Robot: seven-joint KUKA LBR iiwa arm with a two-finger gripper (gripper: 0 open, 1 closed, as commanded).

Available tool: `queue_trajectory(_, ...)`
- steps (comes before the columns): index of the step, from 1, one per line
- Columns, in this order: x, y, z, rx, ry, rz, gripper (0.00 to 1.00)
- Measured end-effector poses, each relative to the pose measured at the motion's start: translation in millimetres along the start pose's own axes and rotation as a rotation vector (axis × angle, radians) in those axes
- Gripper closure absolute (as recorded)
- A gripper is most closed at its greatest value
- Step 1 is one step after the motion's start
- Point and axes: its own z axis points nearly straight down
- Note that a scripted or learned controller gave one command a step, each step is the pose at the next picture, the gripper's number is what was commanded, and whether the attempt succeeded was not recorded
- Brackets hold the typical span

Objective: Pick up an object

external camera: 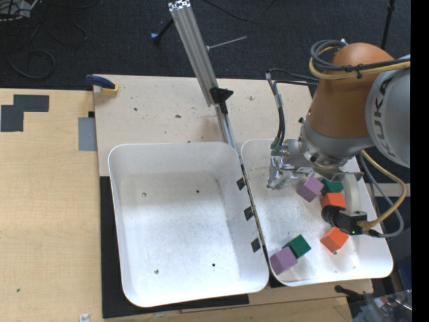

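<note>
Arm (355, 106): you see it reaching in from the right, over the right bin (268, 200).
Tool (277, 178): it hangs low above the right bin's upper left part; you cannot tell how far open it is, and no block sits between its tips.
Blocks: a purple block (310, 189) lies just right of the tool, orange blocks (333, 201) beyond it; a green block (299, 245) and a purple one touch near the bin's front edge.
Left bin (120, 180): beside the right bin.

Grey arm's hand (277, 178) low in right bin (375, 265), purple (283, 259), green (299, 246), orange blocks (334, 239) nearby
</note>
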Motion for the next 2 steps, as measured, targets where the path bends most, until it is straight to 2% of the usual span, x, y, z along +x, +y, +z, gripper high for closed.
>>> queue_trajectory(2,90.6,26.6,4.8,-0.003,-0.001,0.000,1.00)
